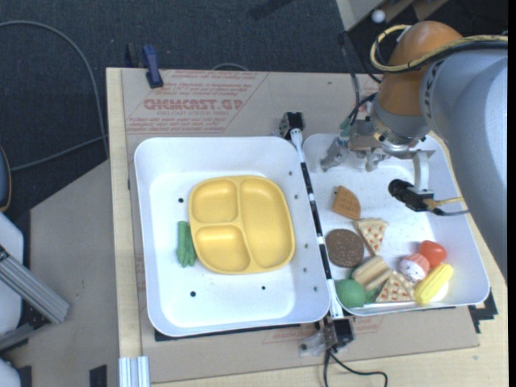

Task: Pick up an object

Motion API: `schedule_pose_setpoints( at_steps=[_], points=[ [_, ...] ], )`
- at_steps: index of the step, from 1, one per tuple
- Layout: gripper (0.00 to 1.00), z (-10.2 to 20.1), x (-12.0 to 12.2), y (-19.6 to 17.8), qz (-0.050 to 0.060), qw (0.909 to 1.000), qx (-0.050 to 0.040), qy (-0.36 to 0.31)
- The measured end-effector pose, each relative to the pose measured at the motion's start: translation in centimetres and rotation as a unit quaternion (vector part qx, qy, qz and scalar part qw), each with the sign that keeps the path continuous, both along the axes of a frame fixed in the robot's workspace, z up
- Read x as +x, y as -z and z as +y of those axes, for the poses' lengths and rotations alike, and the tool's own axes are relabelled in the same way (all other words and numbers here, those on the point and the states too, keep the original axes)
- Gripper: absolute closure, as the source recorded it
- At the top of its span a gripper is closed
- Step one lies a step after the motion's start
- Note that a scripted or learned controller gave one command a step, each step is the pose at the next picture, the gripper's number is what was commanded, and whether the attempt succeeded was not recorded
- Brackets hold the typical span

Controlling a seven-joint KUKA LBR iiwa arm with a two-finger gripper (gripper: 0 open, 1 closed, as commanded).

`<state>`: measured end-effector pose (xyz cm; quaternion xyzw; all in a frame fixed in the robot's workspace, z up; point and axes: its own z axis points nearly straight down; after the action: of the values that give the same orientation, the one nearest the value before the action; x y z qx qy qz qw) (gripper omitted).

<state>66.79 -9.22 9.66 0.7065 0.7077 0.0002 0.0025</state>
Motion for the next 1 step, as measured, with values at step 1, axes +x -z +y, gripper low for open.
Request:
schedule_pose_setpoints(
  at_steps=[1],
  points=[
    [0.00,-1.90,-6.70,1.23,0.003,1.0000,0.0019,0.001]
  ],
)
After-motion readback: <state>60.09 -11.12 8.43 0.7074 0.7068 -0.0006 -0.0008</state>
